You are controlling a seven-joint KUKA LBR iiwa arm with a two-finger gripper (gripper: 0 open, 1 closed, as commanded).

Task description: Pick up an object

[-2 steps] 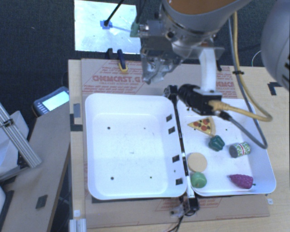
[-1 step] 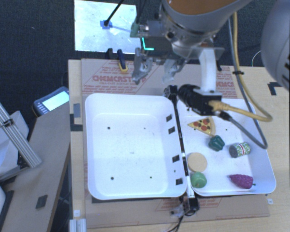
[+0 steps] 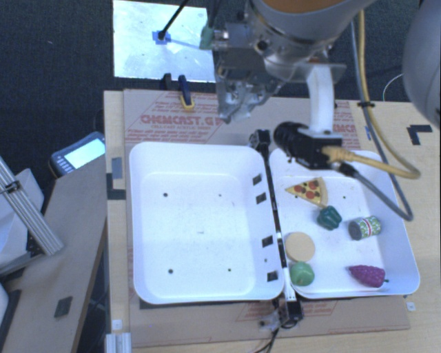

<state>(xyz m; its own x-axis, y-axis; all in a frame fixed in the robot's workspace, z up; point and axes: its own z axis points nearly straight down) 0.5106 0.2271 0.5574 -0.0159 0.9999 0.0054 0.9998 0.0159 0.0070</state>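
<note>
Grey arm [image 3: 303, 17] in from the right, high over the bench. Below it the gripper [image 3: 236, 110], above the printed cardboard sheet [image 3: 172, 120], just beyond the far rims and about where the two bins meet. Well apart from every toy. Open or closed: cannot tell, too blurred and too close under the camera.

Nearer on the bench, the left bin [image 3: 200, 220], shallow and white. Against it along a black-clipped seam, the right bin [image 3: 403, 265], holding all six candidates for picking. Farthest back, near the seam, a toy pizza slice [image 3: 308, 190], lying flat, its point toward the seam. Just nearer and to the right, a dark green toy pepper [image 3: 329, 218]. Right of that, close beside but apart, a small can [image 3: 364, 227] on its side, with a green and red label. Nearer again, by the seam, a flat tan disc [image 3: 300, 246], perhaps a biscuit. At its near edge, touching or almost so, a round green toy [image 3: 302, 274] in the near left corner. Off to the right by the near wall, well apart from the green one, a purple bunch of grapes [image 3: 367, 276].

Beyond the bins, at the far edge of the cardboard, a blue and yellow clamp [image 3: 185, 93]. Left of the bench, a handheld screen [image 3: 79, 155] lying face up.
</note>
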